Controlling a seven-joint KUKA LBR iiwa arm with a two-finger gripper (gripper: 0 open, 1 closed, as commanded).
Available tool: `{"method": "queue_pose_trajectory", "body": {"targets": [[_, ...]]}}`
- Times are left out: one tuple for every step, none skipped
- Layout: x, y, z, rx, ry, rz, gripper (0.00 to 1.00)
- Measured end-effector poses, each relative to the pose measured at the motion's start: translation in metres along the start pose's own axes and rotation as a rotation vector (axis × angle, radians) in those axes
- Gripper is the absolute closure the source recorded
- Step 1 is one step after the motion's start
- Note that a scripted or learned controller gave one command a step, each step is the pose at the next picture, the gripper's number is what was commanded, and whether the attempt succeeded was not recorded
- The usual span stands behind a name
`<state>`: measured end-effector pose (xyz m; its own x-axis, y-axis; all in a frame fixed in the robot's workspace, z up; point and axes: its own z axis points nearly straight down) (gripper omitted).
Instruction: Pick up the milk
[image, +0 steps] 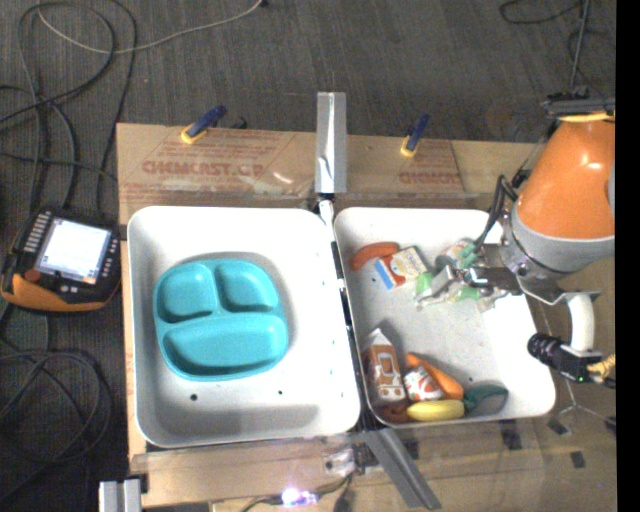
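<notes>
The milk (382, 364), a small brown and white gable-top carton, lies near the front left of the right bin (510, 345). My gripper (443, 286) hangs over the middle of that bin's back half, up and to the right of the carton and well apart from it. Something pale green and white shows right at its tip, too small to identify. The orange-banded wrist (565, 190) covers the bin's right rim.
A white and orange box (402, 266) and a red sausage (371, 253) lie left of the gripper. A carrot (441, 376), a banana (436, 409) and a dark teal item (486, 397) crowd the front beside the milk. The left bin (150, 400) holds a turquoise divided plate (222, 317).
</notes>
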<state>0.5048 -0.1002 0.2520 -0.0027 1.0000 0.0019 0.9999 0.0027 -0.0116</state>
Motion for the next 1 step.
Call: {"method": "queue_pose_trajectory", "body": {"targets": [[0.0290, -0.0211, -0.1076, -0.011, -0.003, 0.064, 0.00]]}}
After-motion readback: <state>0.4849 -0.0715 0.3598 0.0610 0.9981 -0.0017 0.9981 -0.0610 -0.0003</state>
